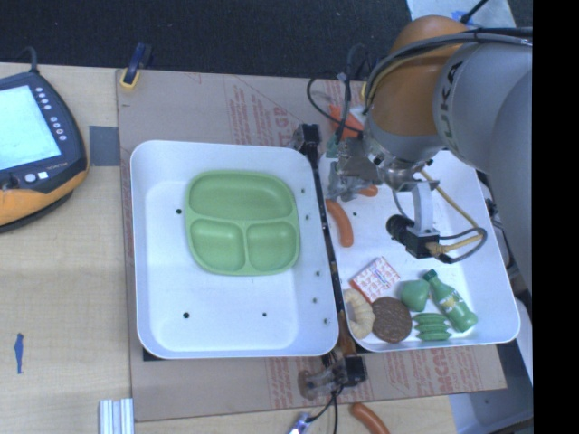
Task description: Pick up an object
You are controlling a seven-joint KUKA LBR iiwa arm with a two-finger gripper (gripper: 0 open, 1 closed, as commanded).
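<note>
Camera view: the gripper [348, 186] hangs over the right bin [488, 242]; whether it grips anything I cannot tell. The sausage [341, 222] lies just below it.

A green divided plate [242, 221] lies in the left bin [149, 269]; a teach pendant [36, 147] rests far left.

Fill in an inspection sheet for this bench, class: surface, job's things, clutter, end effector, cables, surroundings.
Surface: wooden bench with a cardboard sheet under two white bins.
Job's things: right bin holds a sausage, red packet, brown disc, biscuit, green bottle and other green pieces.
Clutter: green divided plate in the left bin; another sausage on the cardboard by the bottom edge.
End effector: low over the right bin's top left; finger state unclear.
Cables: black loops on the wrist.
Surroundings: control pendant at left.
</note>
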